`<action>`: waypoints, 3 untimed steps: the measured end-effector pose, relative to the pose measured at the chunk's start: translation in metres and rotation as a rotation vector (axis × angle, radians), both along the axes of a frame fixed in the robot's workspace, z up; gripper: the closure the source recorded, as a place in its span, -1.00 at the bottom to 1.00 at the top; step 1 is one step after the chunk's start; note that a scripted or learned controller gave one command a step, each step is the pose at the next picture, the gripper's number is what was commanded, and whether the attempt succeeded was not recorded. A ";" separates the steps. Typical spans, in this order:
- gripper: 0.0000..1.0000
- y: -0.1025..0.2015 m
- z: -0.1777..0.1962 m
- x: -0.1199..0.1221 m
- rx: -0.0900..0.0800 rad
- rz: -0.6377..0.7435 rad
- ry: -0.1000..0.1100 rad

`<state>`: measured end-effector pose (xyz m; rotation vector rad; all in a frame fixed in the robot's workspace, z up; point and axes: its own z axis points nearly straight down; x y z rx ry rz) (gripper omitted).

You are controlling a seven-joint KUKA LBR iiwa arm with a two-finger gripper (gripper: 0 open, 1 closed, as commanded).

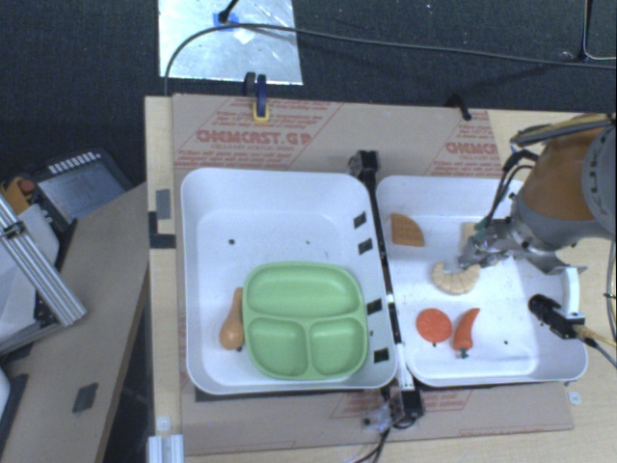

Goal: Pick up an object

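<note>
Gripper (479, 252) is seen low in the right white bin (549, 360), directly above the pale curved pastry-like piece (455, 278) and touching or nearly touching its upper right end; finger opening cannot be told, and nothing is seen held. Orange wedge slice (407, 231) lies near the bin's left wall. Round red-orange tomato-like piece (434, 325) and red-orange chili pepper (465, 329) lie side by side toward the front edge. Bare floor is left at the front right corner. Left white bin (270, 201) carries a green three-compartment plastic tray (304, 318) with a tan pear-shaped piece (232, 321) just beside it.
</note>
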<state>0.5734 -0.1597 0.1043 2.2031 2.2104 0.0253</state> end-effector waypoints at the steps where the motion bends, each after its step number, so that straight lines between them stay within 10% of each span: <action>1: 1.00 0.003 0.061 0.010 0.001 0.002 0.018; 3: 1.00 0.000 0.180 0.013 0.001 0.002 0.018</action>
